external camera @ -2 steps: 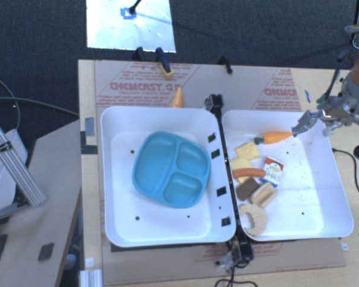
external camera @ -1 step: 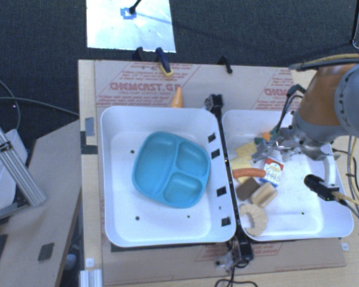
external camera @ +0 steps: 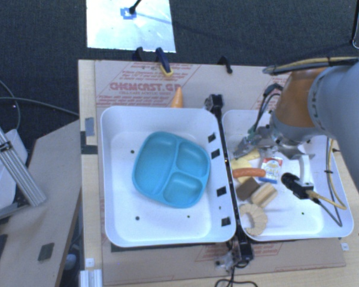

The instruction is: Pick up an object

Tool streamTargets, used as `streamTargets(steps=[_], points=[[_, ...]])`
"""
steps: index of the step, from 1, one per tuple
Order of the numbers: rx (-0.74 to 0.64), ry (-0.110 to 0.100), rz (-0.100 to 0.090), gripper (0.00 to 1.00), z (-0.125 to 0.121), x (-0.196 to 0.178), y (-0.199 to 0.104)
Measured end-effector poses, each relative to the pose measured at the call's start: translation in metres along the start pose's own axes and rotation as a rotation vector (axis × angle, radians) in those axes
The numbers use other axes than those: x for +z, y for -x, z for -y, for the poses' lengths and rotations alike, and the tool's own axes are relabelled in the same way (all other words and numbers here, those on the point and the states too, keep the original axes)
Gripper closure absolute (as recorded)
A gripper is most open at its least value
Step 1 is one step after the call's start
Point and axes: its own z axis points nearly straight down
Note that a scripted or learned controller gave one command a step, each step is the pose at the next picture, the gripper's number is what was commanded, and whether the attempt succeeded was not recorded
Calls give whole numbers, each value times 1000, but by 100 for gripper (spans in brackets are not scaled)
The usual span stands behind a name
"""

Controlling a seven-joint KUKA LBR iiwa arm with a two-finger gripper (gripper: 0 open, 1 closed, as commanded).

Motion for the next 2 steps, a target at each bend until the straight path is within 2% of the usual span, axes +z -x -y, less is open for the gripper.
streamTargets(steps=[1,2], points=[[8,-16,-7,0,73,6,3],[6,-7,-6,100,68,-6,3]])
